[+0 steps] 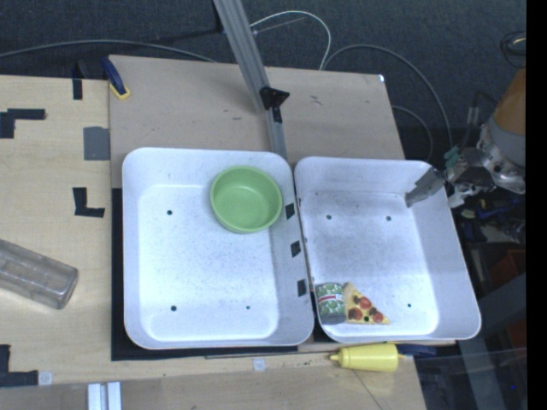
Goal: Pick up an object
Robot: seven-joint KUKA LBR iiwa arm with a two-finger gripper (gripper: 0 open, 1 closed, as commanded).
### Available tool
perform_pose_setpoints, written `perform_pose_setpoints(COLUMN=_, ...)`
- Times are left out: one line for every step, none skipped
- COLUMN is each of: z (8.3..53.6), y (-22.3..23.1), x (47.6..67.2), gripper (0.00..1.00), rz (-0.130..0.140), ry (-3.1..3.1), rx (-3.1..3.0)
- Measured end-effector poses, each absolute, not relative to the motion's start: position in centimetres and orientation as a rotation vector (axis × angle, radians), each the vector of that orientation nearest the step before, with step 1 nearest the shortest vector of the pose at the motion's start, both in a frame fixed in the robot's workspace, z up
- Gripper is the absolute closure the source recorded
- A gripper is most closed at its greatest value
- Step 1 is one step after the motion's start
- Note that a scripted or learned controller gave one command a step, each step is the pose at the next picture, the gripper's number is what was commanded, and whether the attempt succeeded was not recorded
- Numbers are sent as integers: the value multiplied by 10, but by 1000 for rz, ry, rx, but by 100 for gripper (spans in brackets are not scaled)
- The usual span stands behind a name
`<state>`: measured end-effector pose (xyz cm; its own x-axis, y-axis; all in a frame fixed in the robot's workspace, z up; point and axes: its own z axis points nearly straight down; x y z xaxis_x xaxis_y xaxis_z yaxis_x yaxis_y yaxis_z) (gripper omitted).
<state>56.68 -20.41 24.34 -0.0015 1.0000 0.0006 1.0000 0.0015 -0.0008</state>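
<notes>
Gripper (425, 186) hanging over the right edge of the right white bin (444, 229), near its far corner; finger state cannot be told. Small flat pizza-slice toy (362, 307) lying beside a small green-and-white packet (330, 302) at that bin's near left corner. Round green plastic bowl (246, 199) sitting by the far right corner of the left white bin (145, 254)

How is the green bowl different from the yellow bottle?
The green bowl is round and sits upright in the left bin; the yellow bottle is long and lies on its side on the bench, outside the right bin. The bowl looks wider, the bottle slimmer. Each is one plain colour.
</notes>
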Motion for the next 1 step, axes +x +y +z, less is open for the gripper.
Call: perform_pose_setpoints(z=243, y=-204, x=567, gripper=0, rz=0, ry=-2222, rx=-2219)
